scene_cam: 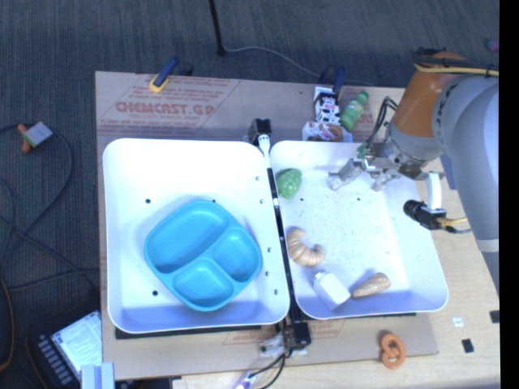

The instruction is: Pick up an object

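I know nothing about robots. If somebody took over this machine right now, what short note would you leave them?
Gripper: open, hovering over the far side of the right bin, nothing between its fingers.
Right bin holds: green object at the far left corner, croissant-shaped object by the left wall, small white block and tan piece near the front.
Left bin holds a blue divided tray.
Done: nothing picked up yet.
Left: choose an object, lower, close, lift.

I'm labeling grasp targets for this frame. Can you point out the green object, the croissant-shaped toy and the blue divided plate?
green object [289,182], camera view, middle of its top.
croissant-shaped toy [305,250], camera view, middle of its curved body.
blue divided plate [159,230], camera view, outer rim on its left side.
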### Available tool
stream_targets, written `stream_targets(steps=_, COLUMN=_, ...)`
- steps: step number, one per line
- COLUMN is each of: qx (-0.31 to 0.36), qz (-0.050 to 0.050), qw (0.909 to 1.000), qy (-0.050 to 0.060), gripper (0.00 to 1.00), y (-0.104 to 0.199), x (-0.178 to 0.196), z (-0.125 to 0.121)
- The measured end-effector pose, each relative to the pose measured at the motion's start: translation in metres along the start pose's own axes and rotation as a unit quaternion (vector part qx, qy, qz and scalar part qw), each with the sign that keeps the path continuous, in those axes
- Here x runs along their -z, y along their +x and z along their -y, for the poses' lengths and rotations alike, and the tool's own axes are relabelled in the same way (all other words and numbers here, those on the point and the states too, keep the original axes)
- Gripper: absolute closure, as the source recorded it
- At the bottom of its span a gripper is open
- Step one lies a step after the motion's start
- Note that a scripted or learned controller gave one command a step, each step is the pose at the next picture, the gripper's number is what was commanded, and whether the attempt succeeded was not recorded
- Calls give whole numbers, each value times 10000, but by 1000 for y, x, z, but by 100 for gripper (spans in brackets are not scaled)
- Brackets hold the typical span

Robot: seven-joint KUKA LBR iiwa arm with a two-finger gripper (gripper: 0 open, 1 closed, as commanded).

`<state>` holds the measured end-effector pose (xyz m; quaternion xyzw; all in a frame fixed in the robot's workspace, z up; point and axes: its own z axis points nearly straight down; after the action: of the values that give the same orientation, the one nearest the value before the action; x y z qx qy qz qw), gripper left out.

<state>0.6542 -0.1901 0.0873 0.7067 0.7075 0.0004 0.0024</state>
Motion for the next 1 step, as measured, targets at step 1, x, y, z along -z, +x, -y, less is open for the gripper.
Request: stream_targets(steps=1, qx=7, qz=16, qw=10000, qy=-13, gripper=100, y=0, x=11, z=-1)
